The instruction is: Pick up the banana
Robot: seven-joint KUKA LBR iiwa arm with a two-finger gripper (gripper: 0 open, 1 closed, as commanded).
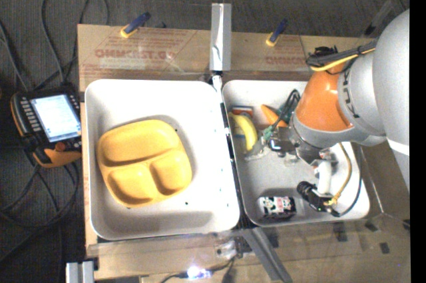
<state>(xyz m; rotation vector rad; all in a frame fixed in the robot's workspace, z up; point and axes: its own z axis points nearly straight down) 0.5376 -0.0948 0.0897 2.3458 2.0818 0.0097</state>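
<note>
The banana (245, 130) lies in my right bin (359, 205), at its upper left by the dividing wall, long axis running from far to near, curved. My claw (276, 140) hangs just beside it; whether it is clenched I cannot tell. No writing legible.

banana (244, 130) in right bin (359, 208), arm (346, 102) above

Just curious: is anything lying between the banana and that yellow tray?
In the camera view, only the bins' white walls stand between the banana and the yellow tray.
</note>
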